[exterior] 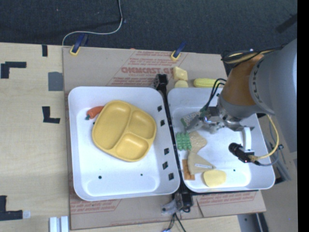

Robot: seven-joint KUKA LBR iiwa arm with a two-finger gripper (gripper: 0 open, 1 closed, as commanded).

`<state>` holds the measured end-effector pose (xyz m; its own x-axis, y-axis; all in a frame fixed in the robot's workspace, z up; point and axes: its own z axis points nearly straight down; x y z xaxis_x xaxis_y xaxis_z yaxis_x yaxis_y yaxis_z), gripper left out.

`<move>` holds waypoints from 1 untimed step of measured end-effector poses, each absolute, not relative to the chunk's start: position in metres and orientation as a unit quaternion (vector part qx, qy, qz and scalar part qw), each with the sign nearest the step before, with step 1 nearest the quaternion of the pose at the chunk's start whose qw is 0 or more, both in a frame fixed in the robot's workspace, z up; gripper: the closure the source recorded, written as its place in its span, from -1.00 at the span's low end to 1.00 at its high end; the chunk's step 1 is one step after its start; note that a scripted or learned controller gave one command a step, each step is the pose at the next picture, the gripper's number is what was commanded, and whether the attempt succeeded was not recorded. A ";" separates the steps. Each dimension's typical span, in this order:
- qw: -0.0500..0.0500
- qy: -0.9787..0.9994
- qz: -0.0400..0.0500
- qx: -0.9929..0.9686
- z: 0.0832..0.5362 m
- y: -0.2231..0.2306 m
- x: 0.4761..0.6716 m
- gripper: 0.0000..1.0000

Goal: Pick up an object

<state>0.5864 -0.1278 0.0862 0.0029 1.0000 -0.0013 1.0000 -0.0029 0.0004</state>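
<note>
Over the right bin point(260, 178), the claw point(195, 121) hangs at the green piece's point(183, 141) twelve o'clock. Whether it is apart or together I cannot tell. It may pinch the neighbouring tan pieces point(197, 153) too, because they lie touching.

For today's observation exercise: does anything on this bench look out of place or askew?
Yes. Three pale yellow toy food pieces, among them a corn cob, lie on the cardboard beyond the right white bin's far rim, outside both bins. In the left white bin, the yellow divided plate sits askew, partly covering an orange carrot-like toy.

Bare floor around the yellow plate point(124, 130) in the left bin point(79, 144) — right bin point(258, 178) crowded along its left side.
</note>
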 end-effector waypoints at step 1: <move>0.001 0.709 0.001 0.706 0.085 -0.096 0.639 -1.00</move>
<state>0.6386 -0.0958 0.0847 -0.0043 1.0000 -0.0003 1.0000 0.0043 0.0020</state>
